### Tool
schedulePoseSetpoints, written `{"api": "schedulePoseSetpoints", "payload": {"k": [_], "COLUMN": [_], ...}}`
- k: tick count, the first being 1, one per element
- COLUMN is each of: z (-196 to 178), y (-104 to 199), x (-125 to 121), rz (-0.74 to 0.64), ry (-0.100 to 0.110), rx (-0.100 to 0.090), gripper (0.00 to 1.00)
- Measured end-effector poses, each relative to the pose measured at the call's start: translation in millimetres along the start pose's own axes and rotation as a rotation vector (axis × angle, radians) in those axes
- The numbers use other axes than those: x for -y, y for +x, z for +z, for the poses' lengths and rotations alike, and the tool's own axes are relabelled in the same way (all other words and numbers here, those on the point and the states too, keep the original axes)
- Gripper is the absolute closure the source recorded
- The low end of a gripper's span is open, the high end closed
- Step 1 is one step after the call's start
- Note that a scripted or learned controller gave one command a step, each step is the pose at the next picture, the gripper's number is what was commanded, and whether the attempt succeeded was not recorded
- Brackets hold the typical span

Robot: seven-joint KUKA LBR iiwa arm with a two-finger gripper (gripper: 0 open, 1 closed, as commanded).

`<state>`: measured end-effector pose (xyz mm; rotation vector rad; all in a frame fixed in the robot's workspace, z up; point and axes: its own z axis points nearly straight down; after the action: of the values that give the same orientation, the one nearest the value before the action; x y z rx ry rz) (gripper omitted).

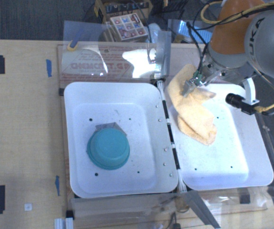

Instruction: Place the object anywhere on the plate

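A teal round plate (108,148) lies in the left bin (79,104), left of its centre, on a small grey patch. In the right bin (251,166), a pale yellow cloth (197,120) lies crumpled against the upper left wall, next to the divider between the bins. My gripper (192,86) reaches down from the upper right and sits on the cloth's upper part, touching or very close to it. The cloth's top edge rides up against the bin rim just behind the gripper.
A black cylindrical part with a yellow cable (239,103) hangs off the arm over the right bin's upper right. A clear plastic sheet (108,61) and a game box (126,25) lie behind the bins. Tan bench (17,142) spreads to the left.
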<state>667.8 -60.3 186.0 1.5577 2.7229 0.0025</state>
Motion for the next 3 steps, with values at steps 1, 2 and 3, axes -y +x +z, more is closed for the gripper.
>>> {"api": "schedulePoseSetpoints", "payload": {"k": [1, 2, 3], "z": [-0.3, -11.6, 0.2], "y": [66.9, 140.7, 121.9], "x": [9.5, 15.2, -17.8], "rz": [-0.004, 0.029, 0.08], "ry": [0.001, 0.001, 0.001], "rx": [0.0, -0.002, 0.0], "gripper": [1.0, 1.0, 1.0]}}
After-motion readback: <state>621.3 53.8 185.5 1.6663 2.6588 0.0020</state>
